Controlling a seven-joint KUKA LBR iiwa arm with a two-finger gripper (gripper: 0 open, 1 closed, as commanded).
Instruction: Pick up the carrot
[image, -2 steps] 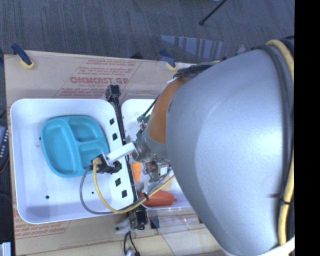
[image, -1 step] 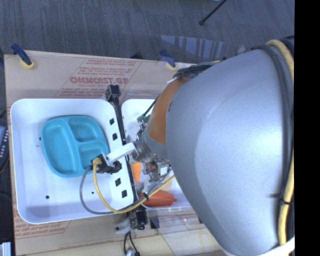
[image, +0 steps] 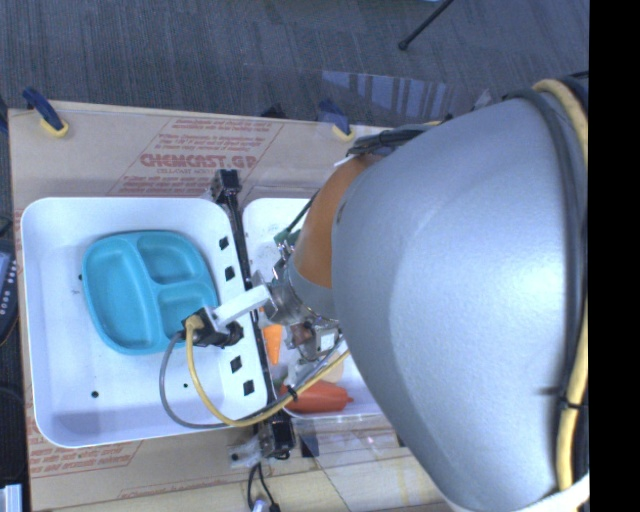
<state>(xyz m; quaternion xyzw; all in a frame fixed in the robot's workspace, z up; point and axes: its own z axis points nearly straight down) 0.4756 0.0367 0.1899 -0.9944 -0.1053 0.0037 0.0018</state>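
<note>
An orange carrot (image: 320, 398) lies in the right bin (image: 262, 215) beneath the gripper (image: 305, 335) — finger state hidden; it looks light, stiff, smooth — best gripped mid-body.

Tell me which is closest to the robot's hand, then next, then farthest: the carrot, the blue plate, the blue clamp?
From the hand:
1. Carrot, just below it, right bin.
2. Blue plate, left bin.
3. Blue clamp, bench's far left corner.

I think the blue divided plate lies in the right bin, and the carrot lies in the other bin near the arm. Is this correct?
Not quite. The camera view shows the blue divided plate in the left bin, not the right one. The carrot does lie in the other bin, close under the arm.
</note>
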